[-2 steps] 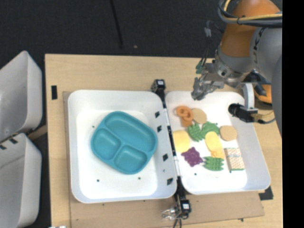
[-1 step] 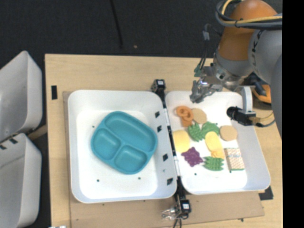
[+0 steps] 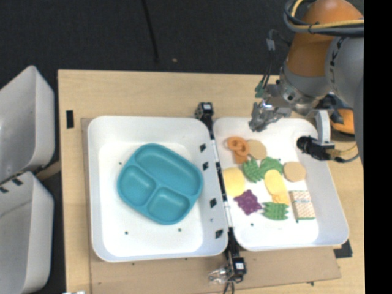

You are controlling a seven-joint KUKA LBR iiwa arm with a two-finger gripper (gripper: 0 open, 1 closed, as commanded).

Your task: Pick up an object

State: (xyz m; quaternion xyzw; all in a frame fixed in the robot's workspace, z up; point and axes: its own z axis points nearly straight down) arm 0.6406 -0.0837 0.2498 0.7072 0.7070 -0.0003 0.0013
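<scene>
The gripper point(image 3: 262, 119) hangs over the far edge of the right bin point(image 3: 324, 222); whether it is released or clenched cannot be told at this size, and no item is seen in its grasp. The objects lie loose in that bin: an orange ring point(image 3: 236, 144) and a tan disc point(image 3: 256, 149) nearest the gripper, a green leafy piece point(image 3: 260, 168) just past them, a yellow piece point(image 3: 233, 180) by the left wall, a purple cluster point(image 3: 248, 201), a second tan disc point(image 3: 294, 171) and a patterned packet point(image 3: 302, 204) toward the right. The left bin point(image 3: 107, 237) carries a blue divided plate point(image 3: 159, 182) near its centre.
</scene>
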